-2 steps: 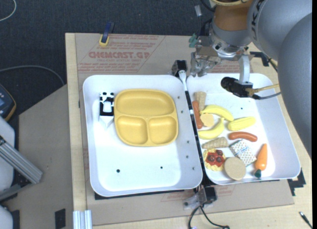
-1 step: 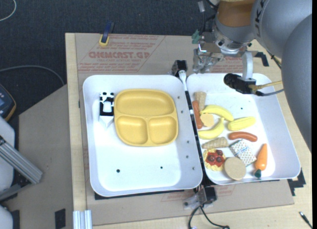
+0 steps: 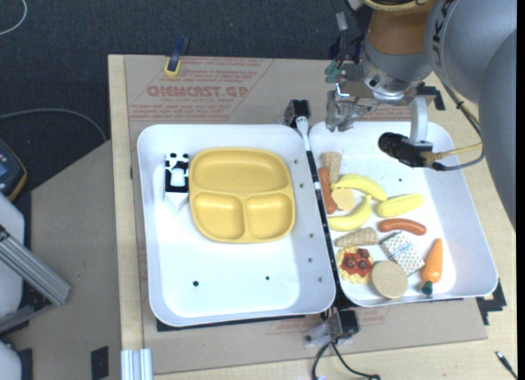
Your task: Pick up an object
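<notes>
My gripper hangs over the far left corner of the right bin, fingers pointing down with nothing between them, slightly apart. Just below it lies a beige cone-shaped piece next to a red sausage. Toy food fills the bin's near half: two bananas, a round cracker, a hot dog, a carrot, a pizza slice, a tan disc and a checkered packet.
The left bin holds a yellow divided plate and a small black and white piece. A black cylinder juts from the arm over the right bin. Cardboard lies under both bins.
</notes>
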{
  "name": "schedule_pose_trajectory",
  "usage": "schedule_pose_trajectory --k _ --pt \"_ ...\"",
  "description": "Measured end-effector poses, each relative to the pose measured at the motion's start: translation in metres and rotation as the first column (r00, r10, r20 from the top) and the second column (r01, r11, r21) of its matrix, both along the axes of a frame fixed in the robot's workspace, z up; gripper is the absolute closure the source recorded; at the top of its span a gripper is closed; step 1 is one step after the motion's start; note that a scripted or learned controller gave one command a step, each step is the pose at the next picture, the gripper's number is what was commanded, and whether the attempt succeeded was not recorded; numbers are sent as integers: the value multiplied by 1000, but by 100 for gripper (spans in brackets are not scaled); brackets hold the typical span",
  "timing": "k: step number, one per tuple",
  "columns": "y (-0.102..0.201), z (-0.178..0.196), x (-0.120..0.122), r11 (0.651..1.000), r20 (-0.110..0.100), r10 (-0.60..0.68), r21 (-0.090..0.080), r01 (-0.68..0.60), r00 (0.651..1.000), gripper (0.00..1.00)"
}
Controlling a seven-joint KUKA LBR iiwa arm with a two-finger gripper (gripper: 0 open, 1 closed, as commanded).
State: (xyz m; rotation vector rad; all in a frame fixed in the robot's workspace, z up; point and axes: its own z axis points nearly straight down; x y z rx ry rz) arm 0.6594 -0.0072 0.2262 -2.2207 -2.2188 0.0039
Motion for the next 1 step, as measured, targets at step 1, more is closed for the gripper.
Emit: schedule_pose_trajectory --k 1 --pt "1 -7 6 1000 2 2 -1 -2 1000 100"
